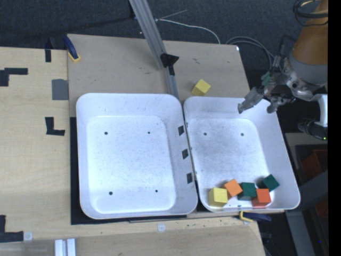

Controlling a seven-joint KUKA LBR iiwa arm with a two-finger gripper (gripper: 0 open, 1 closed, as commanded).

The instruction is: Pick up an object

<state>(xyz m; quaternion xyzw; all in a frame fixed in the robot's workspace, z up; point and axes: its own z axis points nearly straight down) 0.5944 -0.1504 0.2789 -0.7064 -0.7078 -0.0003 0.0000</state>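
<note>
Blocks sit clustered in the near right corner of the right-hand shallow white plastic bin: a yellow cube, an orange cube, two dark green cubes and a red-orange cube. Another yellow cube lies on the bench just beyond that bin's far left corner. Over the bin's far right rim hangs the grey two-finger gripper, fingers spread with nothing between them, well apart from the clustered blocks.

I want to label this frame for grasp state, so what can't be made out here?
- Gripper: small and blurred at the right bin's far rim; nothing seen between its fingers.
- Arm: cut off by the right edge.
- Block cluster: blocks overlap in the near corner, so their count and hidden faces are unclear.
</note>
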